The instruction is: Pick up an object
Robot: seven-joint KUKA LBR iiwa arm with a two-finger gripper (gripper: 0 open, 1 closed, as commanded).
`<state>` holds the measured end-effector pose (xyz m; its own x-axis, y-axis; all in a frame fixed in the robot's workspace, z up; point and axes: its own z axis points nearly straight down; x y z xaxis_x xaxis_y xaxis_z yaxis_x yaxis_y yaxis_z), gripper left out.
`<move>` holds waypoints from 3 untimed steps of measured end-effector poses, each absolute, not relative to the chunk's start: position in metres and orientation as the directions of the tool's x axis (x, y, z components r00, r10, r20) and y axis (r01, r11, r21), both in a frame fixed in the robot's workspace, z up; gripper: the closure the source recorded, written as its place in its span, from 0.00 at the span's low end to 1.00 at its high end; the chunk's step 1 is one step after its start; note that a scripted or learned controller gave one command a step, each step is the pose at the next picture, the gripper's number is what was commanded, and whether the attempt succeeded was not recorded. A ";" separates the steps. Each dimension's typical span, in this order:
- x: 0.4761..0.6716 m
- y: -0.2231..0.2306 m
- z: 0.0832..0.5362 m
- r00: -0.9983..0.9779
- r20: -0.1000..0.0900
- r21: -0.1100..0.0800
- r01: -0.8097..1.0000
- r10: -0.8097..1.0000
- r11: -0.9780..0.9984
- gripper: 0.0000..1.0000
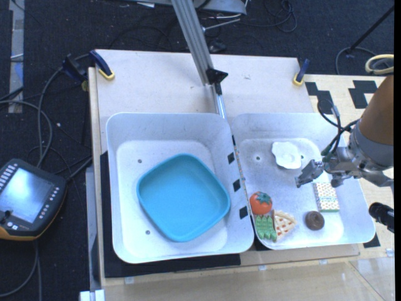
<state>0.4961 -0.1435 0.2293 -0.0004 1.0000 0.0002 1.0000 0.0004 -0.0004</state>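
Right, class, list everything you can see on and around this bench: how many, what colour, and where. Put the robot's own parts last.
White bins: two, side by side on the bench.
Tray: one, light blue, in the left bin.
Flat white piece: one, at the back of the right bin.
Toy tomato: one, red with a green top, right bin, near the divider.
Toy pizza slice: one, yellow and red, front of the right bin.
Green toy: one, beside the pizza slice.
Brown round toy: one, front right.
Patterned pale block: one, under the gripper.
Handheld pendant: one, black and orange, on the floor at left.
Arm: one, from the right.
Gripper: one, over the right bin.
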 end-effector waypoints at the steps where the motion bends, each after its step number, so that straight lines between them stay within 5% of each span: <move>1: 0.504 -0.142 0.181 -0.001 0.001 -0.004 1.000 1.000 0.001 0.00; 3: 0.506 -0.151 0.095 0.000 0.000 -0.001 1.000 1.000 0.000 0.00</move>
<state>0.5060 -0.1505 0.0948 -0.0001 1.0000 0.0001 1.0000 0.0001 -0.0010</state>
